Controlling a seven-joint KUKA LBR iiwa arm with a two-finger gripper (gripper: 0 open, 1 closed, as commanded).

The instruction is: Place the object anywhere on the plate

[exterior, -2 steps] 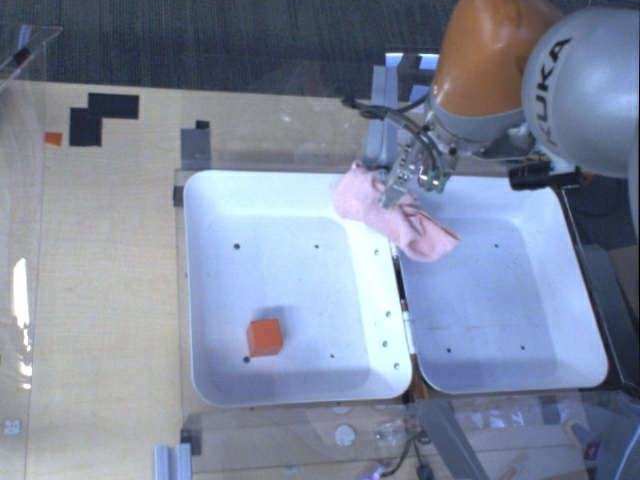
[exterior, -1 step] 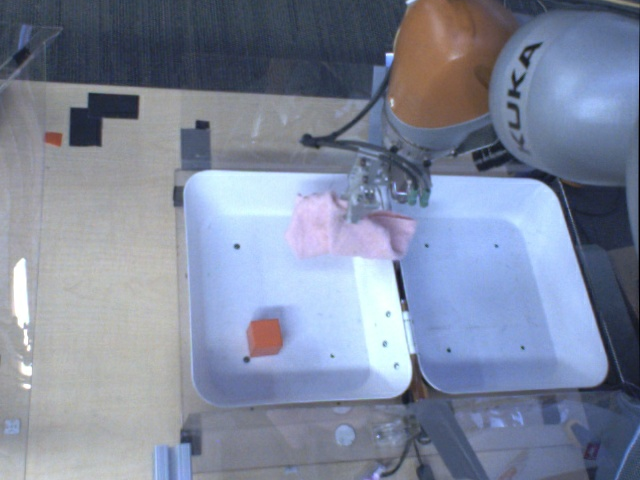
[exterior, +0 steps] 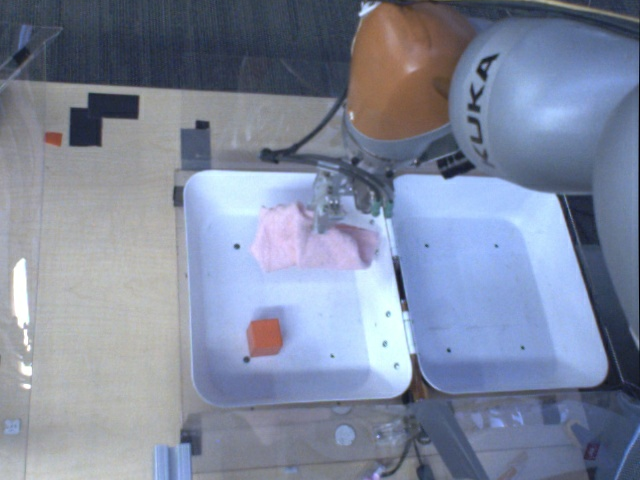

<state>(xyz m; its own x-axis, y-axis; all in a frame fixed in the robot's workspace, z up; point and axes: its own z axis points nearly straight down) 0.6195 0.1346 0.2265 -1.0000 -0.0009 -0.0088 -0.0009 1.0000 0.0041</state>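
A small orange cube (exterior: 265, 337) rests on the floor of the left bin (exterior: 215, 268), near its front left. Toward the back of the same bin lies a crumpled pink cloth-like piece (exterior: 296, 242). My gripper (exterior: 334, 211) hangs over the right end of that pink piece, at or just above its surface, well away from the cube. The orange-banded wrist and the grey arm hide the back right corner of the left bin.
The right bin (exterior: 500, 288) stands against the left one, and a raised double rim (exterior: 400, 288) runs between them. Black marker patches (exterior: 98, 118) and a small orange square (exterior: 53, 139) lie on the wooden bench at the far left.
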